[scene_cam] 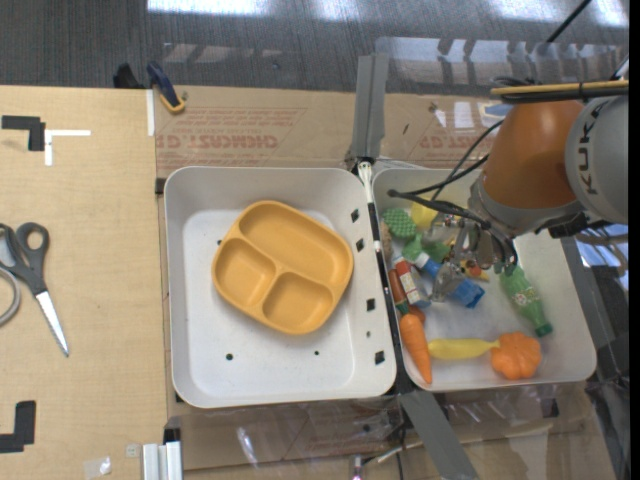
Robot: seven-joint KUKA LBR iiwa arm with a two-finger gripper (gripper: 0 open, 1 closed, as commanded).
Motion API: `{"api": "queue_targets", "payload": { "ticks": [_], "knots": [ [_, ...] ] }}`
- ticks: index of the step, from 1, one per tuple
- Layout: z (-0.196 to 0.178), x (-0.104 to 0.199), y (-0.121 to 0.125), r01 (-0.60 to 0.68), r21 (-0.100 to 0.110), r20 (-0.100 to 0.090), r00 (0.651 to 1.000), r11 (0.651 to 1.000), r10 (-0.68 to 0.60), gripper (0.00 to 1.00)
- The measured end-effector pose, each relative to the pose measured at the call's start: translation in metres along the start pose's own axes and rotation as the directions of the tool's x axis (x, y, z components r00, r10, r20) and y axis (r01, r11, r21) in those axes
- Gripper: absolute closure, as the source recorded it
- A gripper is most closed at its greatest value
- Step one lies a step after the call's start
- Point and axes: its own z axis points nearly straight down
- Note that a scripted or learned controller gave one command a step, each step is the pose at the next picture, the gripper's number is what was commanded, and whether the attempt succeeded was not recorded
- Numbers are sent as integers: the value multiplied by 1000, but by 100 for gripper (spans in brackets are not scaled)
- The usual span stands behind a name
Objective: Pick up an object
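Note:
My gripper (458,266) hangs low over the middle of the right bin (572,360), below the orange band (530,153) of the arm. It sits among a pile of small toys. A blue toy (466,291) lies just under and in front of it, and a red bottle (404,284) lies to its left. A green leafy toy (401,222) and a yellow piece (424,214) rest behind it. The gripper's body hides what is directly beneath it.
An orange carrot (416,343), a yellow banana (460,348), an orange pumpkin (516,356) and a green bottle (526,300) lie along the right bin's front. The left bin (190,368) holds a yellow divided plate (283,266). Scissors (38,286) lie on the bench at far left.

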Motion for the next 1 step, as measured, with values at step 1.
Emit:
{"api": "queue_targets", "payload": {
  "ticks": [1],
  "knots": [
    [0, -2, 1, -125, -2, -3, 992, 992, 125, 0]
  ]
}}
